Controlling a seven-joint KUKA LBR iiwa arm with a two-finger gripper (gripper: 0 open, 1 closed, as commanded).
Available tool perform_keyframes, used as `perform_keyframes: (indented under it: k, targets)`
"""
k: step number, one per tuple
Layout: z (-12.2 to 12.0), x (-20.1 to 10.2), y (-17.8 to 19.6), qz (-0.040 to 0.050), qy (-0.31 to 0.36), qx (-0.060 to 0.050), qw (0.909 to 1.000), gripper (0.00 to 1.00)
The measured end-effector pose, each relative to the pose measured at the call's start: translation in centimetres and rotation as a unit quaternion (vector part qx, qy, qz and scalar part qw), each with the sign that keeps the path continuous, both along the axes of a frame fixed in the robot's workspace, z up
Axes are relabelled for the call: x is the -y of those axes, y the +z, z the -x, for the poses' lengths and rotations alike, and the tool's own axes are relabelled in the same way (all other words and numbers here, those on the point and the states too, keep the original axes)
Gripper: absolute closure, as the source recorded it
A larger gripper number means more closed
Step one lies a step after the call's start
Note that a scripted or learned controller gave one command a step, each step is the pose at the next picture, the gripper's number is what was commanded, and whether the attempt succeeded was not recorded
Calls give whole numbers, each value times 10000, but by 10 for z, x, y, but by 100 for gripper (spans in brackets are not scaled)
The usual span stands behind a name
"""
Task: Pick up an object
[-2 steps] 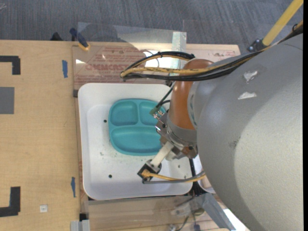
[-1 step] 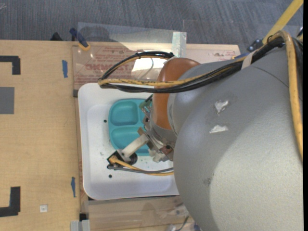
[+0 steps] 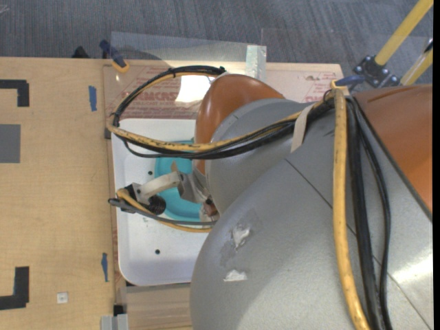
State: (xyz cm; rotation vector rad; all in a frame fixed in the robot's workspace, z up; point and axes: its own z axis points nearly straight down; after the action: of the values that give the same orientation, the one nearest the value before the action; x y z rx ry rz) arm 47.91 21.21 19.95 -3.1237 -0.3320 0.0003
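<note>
A: Far along yet?

B: Hardly. Lowered deep into the white bin (image 3: pixel 146 261), wrist end of the arm (image 3: pixel 275 184) right over a teal object (image 3: pixel 170 201). Nothing seen lifted.

A: Jaws?

B: Cannot tell whether released or clenched, hidden under the wrist and the cables (image 3: pixel 158 143). No grasp to be claimed from this.

A: And the teal object itself?

B: Lying on the bin floor, towards the middle, partly covered by the arm. Looks curved, maybe bowl-like. Hard to say more.

A: Left to do, then?

B: By my reading, almost everything: closing on it, raising it clear of the bin, showing it held.

A: Room to move?

B: Tight on the left. Black-tipped fitting and cable loop just beside the bin's left wall, near the tan desk (image 3: pixel 55 184) edge. Bare white floor towards the near corner, so some slack there. Straight up probably safest, with the loops likely to snag on the rim if swung sideways.
</note>
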Motion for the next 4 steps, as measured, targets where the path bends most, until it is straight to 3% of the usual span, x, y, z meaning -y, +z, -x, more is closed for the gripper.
perform_keyframes:
  k: [1, 2, 3, 4]
  targets:
    - [-1, 0, 10, -1, -5, 6, 10000, 100]
    - [0, -7, 60, 1, 1290, -2, 9916, 100]
    - [0, 2, 9, 7, 23, -16, 10000, 100]
    - [-24, -13, 133, -16, 195, 36, 9998, 100]
